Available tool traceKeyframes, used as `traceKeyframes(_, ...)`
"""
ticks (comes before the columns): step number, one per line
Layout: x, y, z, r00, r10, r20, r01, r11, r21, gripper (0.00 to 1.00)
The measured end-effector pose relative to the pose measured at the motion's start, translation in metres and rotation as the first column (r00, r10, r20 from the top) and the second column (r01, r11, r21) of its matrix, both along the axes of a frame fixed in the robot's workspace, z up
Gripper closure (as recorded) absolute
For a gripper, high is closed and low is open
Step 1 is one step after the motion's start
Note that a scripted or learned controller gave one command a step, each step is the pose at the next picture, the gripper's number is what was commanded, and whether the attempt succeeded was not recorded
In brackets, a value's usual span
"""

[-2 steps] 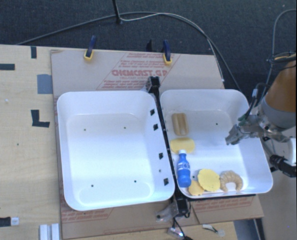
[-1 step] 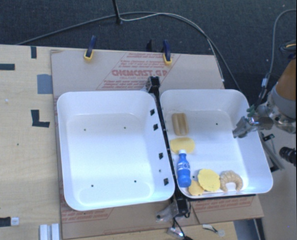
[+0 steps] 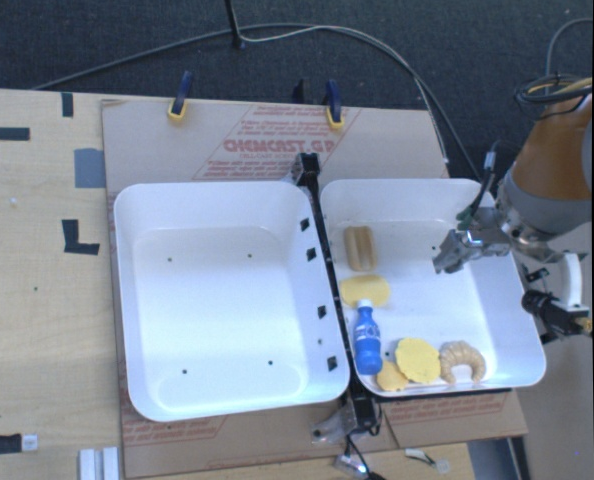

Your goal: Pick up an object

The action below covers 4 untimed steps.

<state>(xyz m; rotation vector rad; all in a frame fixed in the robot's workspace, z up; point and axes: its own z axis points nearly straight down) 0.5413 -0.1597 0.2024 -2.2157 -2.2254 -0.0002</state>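
Robot pincer (image 3: 451, 259) hovers over the right bin (image 3: 417, 200), finger state unclear. Bread slice (image 3: 359, 248) lies to its left; blue bottle (image 3: 366, 340) and croissant (image 3: 462, 360) below it.

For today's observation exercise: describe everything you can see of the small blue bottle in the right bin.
The blue bottle lies on its side near the left wall of the right bin. It looks like plastic, with a white cap pointing towards the far side and a pale label band. Its cap end meets a yellow piece.
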Motion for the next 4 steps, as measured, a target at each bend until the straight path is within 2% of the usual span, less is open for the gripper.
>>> traceKeyframes(4,0.042,0.181,0.029,1.0,0.0,0.001,0.0,1.0,0.0,1.0)
